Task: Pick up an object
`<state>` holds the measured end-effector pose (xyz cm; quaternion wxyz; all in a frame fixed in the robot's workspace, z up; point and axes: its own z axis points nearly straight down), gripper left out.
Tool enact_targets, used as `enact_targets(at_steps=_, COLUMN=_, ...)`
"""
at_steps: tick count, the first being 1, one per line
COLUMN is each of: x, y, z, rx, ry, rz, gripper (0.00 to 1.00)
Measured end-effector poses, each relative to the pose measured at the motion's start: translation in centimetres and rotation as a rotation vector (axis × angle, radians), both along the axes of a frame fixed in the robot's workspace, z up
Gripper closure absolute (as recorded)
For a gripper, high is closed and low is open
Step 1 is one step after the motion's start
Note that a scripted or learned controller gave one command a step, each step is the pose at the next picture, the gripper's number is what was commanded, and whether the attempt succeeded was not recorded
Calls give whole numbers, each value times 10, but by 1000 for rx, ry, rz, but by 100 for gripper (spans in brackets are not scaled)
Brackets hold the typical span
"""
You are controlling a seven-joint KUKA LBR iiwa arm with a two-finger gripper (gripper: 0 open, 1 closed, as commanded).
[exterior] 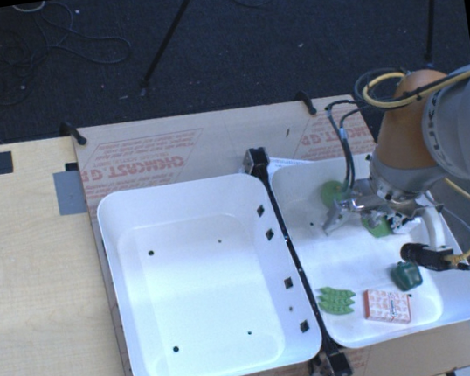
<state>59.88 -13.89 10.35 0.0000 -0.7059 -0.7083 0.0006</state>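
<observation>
My gripper (338, 214) hangs low over the back half of the right bin (453, 307), below the orange band of the arm. A light green object (333, 191) lies just behind it, partly covered by it. Another green piece (375, 225) sits right beside the gripper, under the wrist. Further forward lie a green ridged toy (336, 300), a red and white patterned packet (387, 305) and a dark teal object (406, 275).
The left bin (120, 245) adjoins the right one along a black divider rail (286, 254). Black cable and a yellow hose loop off the arm over the right bin's right side. Both bins rest on a cardboard sheet on the wooden bench.
</observation>
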Motion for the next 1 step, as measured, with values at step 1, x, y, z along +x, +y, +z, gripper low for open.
enact_targets(at_steps=1, x=43, y=-53, z=10, rx=9, ry=21, rz=0, gripper=0)
